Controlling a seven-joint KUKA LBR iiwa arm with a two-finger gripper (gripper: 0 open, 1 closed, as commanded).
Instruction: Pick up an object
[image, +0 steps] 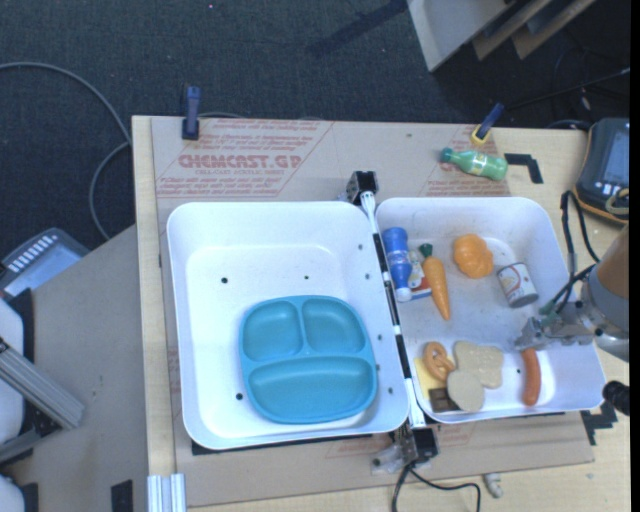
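**Arm parked over the right bin, nothing grabbed yet**

Dark carpet surrounds a cardboard-topped bench (300, 160) with two white bins on it side by side. Left bin (200, 250) has a blue divided plate (307, 358) sitting in its near half and that's about it. Right bin (520, 215) is where all the pickable stuff lives: a blue bottle (396, 250) against the left wall, a carrot (437, 286) just beside it, an orange (473, 255) further in, a small can (516, 284) to the right of that, and along the near side a pretzel (436, 358), a couple of bread-looking slices (472, 372) and a sausage (531, 378). A green bottle (475, 163) lies outside on the bench, past the far edge.

Gripper (548, 332) comes in from the right and hangs low at the right side of the right bin, just above the sausage and a bit nearer than the can. Honestly can't tell whether the claw is spread or pinched, too small and cluttered with cables. Nothing visibly sits between its tips.

My read: this is the approach step, no pick made. Sausage looks like the closest target. Next move would need the tips lined up across its narrow width, then a straight drop and close without nudging the bin's right wall.
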